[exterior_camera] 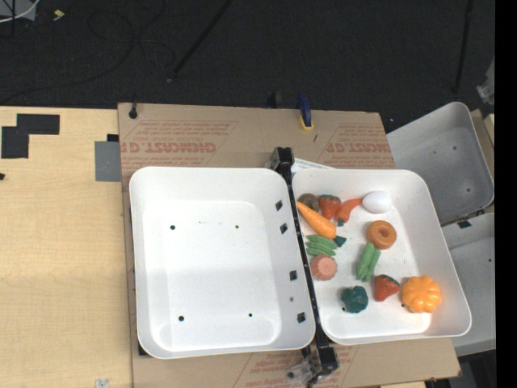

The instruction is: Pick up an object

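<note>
The right white bin [436, 217] holds several toy foods. An orange carrot [317, 219] lies along its left wall, with a red strawberry-like piece [329, 206] and a small red pepper [349, 208] just behind it. A white egg [376, 202] sits at the back. A brown donut [381, 234] and a green pod [367, 260] lie mid-bin. A pink round slice [325, 267], a dark green broccoli [354, 299], a red strawberry [385, 287] and an orange pumpkin [421, 294] lie toward the front.
The left white bin [210, 257] adjoins the right one, joined by black clips [292, 241]. Both rest on a cardboard sheet [202, 140] on the wooden bench. A grey metal tray [444, 156] leans at the right. A blue clamp [305, 113] stands at the back.
</note>
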Motion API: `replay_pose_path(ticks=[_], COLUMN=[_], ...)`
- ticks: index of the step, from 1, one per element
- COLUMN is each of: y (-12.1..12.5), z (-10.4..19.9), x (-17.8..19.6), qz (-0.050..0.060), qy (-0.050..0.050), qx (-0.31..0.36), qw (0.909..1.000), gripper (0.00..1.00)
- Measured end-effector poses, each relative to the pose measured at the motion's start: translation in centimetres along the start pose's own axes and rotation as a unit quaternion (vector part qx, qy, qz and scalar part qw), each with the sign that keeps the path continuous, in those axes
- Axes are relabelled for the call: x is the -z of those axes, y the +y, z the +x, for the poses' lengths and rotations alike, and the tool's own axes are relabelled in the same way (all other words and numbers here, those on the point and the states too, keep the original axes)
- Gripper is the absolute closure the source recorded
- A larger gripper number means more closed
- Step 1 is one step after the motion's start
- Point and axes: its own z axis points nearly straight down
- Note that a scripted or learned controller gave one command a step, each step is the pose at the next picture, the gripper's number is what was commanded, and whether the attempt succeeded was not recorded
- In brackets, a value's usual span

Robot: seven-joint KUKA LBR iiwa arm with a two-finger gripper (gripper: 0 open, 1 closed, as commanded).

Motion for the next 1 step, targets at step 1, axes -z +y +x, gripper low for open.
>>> replay_pose_path(ticks=[1], y=[0.0], z=[0.01], x=[3.42], qz=[0.0], qy=[0.0], qx=[0.0], qw=[1.0], gripper=[1.0])
